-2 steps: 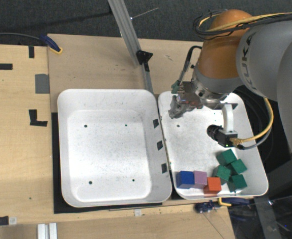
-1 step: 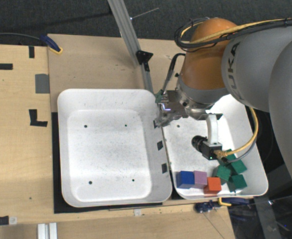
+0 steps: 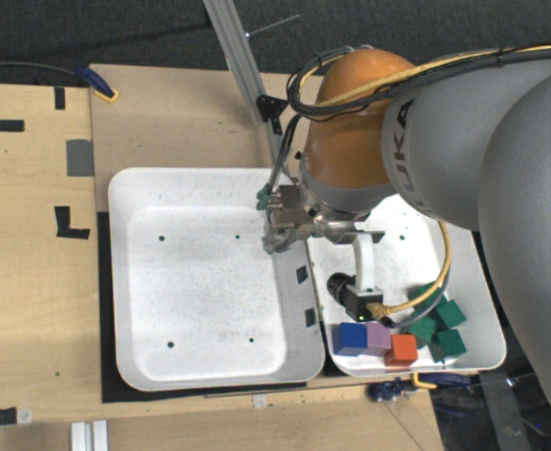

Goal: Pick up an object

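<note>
The grey arm (image 3: pixel 482 130) with its orange band (image 3: pixel 351 111) is nearest to the camera and covers the upper right of the frame. Below it, the end effector (image 3: pixel 277 222) stands at the centre of the frame, over the wall between the left bin (image 3: pixel 200 289) and the right bin (image 3: pixel 412 247). I cannot tell how far open it is, and nothing is seen in its hold. The objects to pick lie together at the lower right, in the bottom corner of the right bin: a blue block (image 3: pixel 351 336), a purple block (image 3: pixel 379 336) touching it, an orange block (image 3: pixel 403 348) and green blocks (image 3: pixel 442 332). To do the step well, I think the end effector should move toward the lower right. The blue block looks the best choice, because its left side is free.
</note>
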Robot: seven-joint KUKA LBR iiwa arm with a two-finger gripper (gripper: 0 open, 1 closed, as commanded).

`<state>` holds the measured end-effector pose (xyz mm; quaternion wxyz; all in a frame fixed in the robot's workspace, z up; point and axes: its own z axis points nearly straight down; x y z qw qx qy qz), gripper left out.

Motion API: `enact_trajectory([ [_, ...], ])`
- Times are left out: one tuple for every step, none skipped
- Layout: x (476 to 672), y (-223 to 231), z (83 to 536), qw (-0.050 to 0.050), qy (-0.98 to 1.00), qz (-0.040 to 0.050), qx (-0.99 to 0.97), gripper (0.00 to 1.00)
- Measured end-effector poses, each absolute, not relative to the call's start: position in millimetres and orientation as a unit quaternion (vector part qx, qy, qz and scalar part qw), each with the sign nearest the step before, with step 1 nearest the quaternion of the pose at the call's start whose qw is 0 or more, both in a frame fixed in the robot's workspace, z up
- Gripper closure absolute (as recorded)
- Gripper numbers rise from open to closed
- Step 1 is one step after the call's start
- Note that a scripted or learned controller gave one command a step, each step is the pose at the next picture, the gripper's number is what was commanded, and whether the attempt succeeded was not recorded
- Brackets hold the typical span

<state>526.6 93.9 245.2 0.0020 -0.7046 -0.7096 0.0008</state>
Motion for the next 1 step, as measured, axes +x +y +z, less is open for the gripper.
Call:
enact_trajectory([
  [527.7,90.5,245.4,0.001,-0.708,0.0008,-0.706,0.0],
])
